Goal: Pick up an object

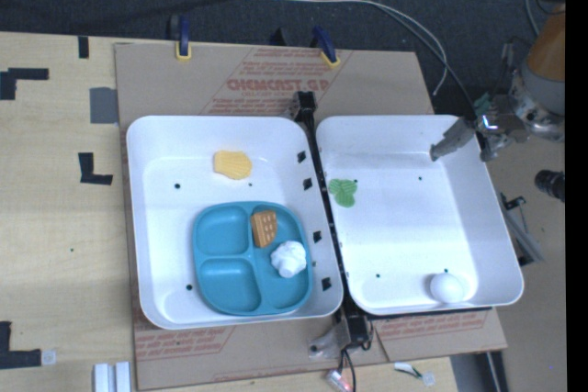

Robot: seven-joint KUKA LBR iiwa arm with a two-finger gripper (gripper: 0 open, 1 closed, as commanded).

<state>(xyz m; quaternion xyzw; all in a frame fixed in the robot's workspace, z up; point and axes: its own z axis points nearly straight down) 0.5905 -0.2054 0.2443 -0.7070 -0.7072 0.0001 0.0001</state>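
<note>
Fingers [467, 142] over the right bin's [478, 234] far right rim, grip state impossible to tell.

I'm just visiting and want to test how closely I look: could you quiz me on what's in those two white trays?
1. True or false: the blue divided plate lies in the left bin.
2. Which item lies in the right bin, close to the wall between the bins? A) a green item B) a yellow item C) a waffle piece
3. Fill in: the white ball rests near the right bin's ____ corner as the camera sees it.

Key
1. True.
2. A, the green item; the yellow item and waffle piece are in the left bin.
3. Lower right.
</note>
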